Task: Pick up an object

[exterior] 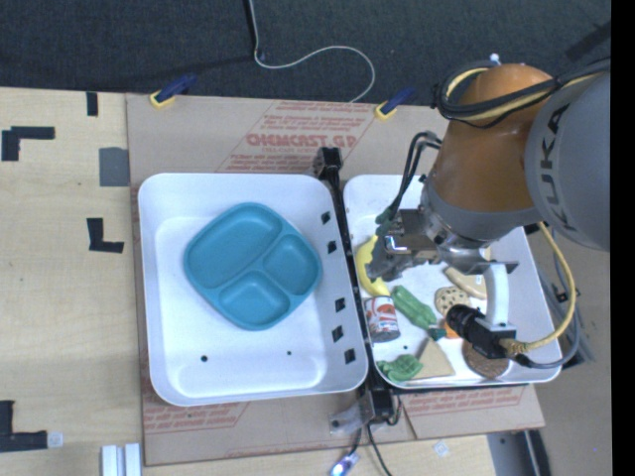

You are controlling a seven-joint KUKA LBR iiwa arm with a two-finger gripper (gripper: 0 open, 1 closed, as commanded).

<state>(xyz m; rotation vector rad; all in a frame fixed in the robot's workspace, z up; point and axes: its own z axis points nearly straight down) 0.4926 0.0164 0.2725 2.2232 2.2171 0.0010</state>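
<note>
Over the right bin hangs the arm, its grey body and orange band covering much of that bin's upper half. The tool sits low at the bin's left side, near the divider between the two bins; whether it is spread or pressed together cannot be told from this angle, and nothing can be seen pinched in it.

Candidate objects lie crowded in the right bin. A yellow banana-shaped piece lies just beside the tool, against the left wall. A green elongated piece lies below the tool, tilted. A small red-and-white can rests near the left wall. A green leafy item sits at the front-left corner, beside a tan wedge. A round perforated cracker-like piece lies further right.

The left bin holds a blue divided plate, three compartments, set diagonally. Both bins rest on a cardboard sheet on the surface.
</note>
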